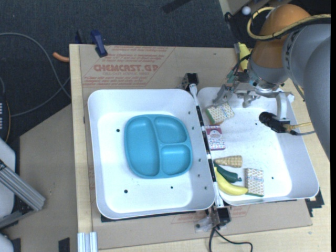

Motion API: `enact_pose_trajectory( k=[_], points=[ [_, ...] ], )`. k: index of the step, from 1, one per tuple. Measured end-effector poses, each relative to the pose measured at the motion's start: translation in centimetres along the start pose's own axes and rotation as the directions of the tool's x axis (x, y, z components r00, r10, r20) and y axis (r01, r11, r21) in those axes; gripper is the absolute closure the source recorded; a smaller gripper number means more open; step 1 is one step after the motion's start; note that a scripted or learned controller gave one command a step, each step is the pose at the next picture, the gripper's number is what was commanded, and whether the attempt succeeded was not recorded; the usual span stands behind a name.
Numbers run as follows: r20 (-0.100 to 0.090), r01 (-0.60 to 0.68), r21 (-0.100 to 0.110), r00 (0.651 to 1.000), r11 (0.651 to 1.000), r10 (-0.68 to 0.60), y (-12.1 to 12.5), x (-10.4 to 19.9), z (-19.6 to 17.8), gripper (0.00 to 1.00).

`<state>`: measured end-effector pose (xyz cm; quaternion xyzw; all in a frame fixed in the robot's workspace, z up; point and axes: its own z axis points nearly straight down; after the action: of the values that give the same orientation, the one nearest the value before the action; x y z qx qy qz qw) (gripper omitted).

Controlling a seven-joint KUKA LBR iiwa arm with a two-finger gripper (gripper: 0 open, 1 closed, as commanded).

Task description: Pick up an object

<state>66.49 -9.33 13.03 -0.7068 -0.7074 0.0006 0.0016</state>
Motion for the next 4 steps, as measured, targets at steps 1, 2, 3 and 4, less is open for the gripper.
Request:
enact_pose_trajectory(
  k=[1, 2, 3, 4],
  points=[
    [0.0, 0.001, -0.015, 1.0, 1.0, -0.001, 0.5, -0.1, 2.7, 0.0],
    [-0.002, 0.001, -0.021, 1.0, 1.0, -0.002, 0.8, 0.1, 3.4, 0.0],
    [0.009, 0.001, -0.035, 1.0, 0.999, 0.0, 1.1, -0.2, 2.0, 1.0],
    [0.008, 0.0, -0.035, 1.0, 0.999, 0.0, 1.1, -0.2, 2.0, 0.0]
  ],
)
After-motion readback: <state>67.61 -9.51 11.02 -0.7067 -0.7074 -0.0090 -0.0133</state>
